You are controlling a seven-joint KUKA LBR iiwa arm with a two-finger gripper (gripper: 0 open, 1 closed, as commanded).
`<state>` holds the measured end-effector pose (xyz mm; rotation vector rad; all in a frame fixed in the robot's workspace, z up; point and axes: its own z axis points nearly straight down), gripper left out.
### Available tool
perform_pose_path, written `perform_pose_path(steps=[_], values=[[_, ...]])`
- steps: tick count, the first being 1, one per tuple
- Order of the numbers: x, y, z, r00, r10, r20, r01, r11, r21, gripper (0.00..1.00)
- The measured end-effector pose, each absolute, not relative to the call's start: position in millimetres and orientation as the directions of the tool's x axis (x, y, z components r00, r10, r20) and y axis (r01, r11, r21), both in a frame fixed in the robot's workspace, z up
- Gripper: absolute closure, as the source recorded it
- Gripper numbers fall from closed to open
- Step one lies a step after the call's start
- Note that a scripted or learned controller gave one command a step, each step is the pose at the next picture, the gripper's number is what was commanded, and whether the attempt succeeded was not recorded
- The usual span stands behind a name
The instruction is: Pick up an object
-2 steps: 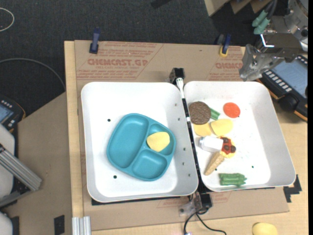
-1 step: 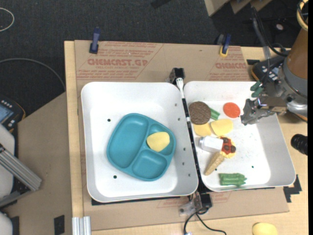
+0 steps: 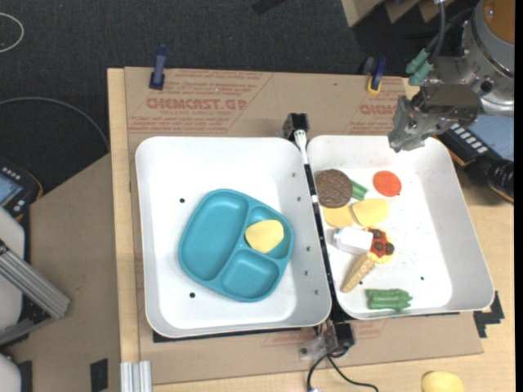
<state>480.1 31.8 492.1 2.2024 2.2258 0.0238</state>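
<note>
While the grey two-finger gripper [image 3: 406,135] hangs over the far rim of the right shallow white plastic bin [image 3: 458,219], whether it is open or closed cannot be told. Below it in that bin lie a brown round patty [image 3: 333,187], an orange disc [image 3: 387,184], yellow pieces [image 3: 369,212] and a green bean pod [image 3: 387,299]. A teal divided plastic tray [image 3: 221,247] in the left white bin [image 3: 163,219] carries a pale yellow lump [image 3: 265,235].
</note>
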Motion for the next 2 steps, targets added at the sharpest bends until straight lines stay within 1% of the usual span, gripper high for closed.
perform_pose_path(steps=[1, 2], values=[[478.0, 30, 356, 0.002, 1.0, -0.001, 1.0, -0.002, -0.015, 1.0], [478.5, 74, 314, -0.004, 1.0, 0.0, 1.0, 0.004, -0.008, 1.0]])
